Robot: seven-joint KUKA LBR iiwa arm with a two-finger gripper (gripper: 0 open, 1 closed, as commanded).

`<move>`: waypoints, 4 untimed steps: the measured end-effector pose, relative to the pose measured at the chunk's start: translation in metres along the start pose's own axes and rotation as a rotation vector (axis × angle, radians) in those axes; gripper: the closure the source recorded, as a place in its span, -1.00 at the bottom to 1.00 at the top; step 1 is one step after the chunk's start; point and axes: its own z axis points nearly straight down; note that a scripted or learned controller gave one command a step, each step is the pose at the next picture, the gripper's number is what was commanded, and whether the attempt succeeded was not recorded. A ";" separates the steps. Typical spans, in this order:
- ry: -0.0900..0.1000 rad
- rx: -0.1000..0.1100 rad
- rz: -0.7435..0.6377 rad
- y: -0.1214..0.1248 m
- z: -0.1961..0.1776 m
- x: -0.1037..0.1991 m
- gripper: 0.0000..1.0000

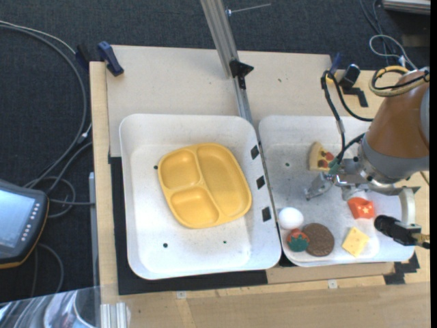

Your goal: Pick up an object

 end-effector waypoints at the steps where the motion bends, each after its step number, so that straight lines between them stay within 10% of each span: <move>1: 0.000 0.000 -0.001 -0.002 0.063 -0.002 -1.00; 2: -0.002 -0.011 -0.001 0.001 0.049 -0.002 1.00; 4: -0.005 -0.018 -0.004 0.011 -0.064 0.005 1.00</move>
